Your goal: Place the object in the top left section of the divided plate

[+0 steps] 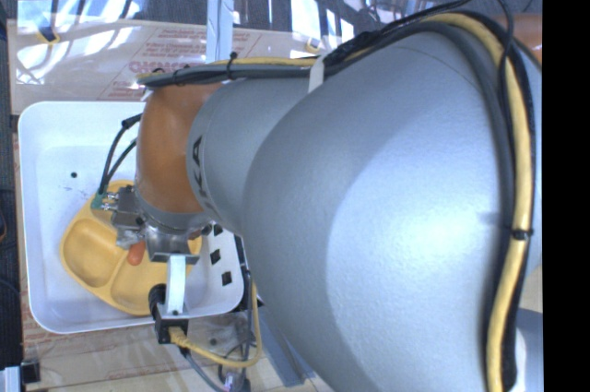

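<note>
Camera view: the grey arm (387, 196) occupies most of the frame, entering from the right, its orange band (166, 146) lying over the upper middle of the left white bin (46, 150). A yellow cable (521, 150) and black cables run along the arm's outer side. The gripper (147, 243) sits below the orange band, directly over the yellow divided plate (88, 247), which lies in the lower left of the frame inside the left bin. A small orange-red object (135, 255) shows at the gripper's lower edge, over the plate's right-hand part; whether it is grasped or resting on the plate cannot be told, nor which section it occupies. The gripper's state cannot be told, as the wrist housing hides it. A black-and-white marker plate (221, 266) is fixed beside the wrist. Printed paper (175, 49) lies on the table (92, 358) above the bin.
</note>
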`<state>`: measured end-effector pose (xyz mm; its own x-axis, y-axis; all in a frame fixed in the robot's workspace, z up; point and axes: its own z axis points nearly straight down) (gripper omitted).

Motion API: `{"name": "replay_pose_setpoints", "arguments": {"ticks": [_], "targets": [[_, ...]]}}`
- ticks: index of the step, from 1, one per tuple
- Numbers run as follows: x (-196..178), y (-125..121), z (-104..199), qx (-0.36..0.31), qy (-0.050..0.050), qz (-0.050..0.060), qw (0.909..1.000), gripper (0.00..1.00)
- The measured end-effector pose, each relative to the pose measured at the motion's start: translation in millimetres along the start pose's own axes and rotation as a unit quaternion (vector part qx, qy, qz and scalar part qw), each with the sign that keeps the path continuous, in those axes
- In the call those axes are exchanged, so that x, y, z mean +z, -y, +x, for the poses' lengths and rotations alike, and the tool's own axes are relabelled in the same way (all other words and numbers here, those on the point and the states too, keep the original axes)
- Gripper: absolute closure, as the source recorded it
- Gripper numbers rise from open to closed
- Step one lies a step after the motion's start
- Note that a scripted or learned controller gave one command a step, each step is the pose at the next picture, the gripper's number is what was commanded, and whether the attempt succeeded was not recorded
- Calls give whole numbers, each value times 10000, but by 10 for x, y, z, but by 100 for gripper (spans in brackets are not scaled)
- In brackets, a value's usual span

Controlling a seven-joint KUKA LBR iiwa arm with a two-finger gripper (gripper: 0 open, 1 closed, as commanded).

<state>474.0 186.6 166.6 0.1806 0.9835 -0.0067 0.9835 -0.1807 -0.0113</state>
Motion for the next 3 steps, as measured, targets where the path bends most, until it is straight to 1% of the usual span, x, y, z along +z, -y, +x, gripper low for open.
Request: {"name": "replay_pose_setpoints", "arguments": {"ticks": [1,2,3], "targets": [[499,-484,93,-685,-23,-48,9976,100],[300,-800,-384,-784,-33,1,9969,100],[543,-781,-319,128,-76,-45,9999,100]]}}
